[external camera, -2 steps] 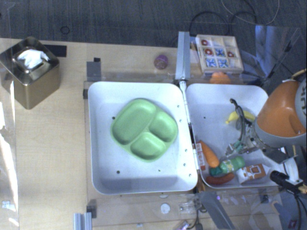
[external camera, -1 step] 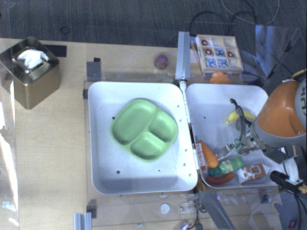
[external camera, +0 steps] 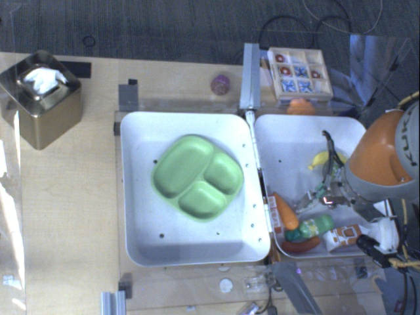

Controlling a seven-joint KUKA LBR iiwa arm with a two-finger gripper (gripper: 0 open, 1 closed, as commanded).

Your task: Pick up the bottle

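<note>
Gripper (external camera: 319, 199) state cannot be determined; it hangs low in the right bin (external camera: 289, 133), with the mechanism too cluttered to resolve. Green bottle (external camera: 316, 226) lies on its side near the bin's front wall, just beside the gripper, next to a carrot (external camera: 285, 212) and apparently a small carton (external camera: 341, 237). Step in hand appears to be the approach: next, centre over the bottle body, descend and close across its width.

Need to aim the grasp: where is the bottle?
The bottle lies in the right bin, near its front edge, between the carrot and a carton, just below the gripper.
</note>
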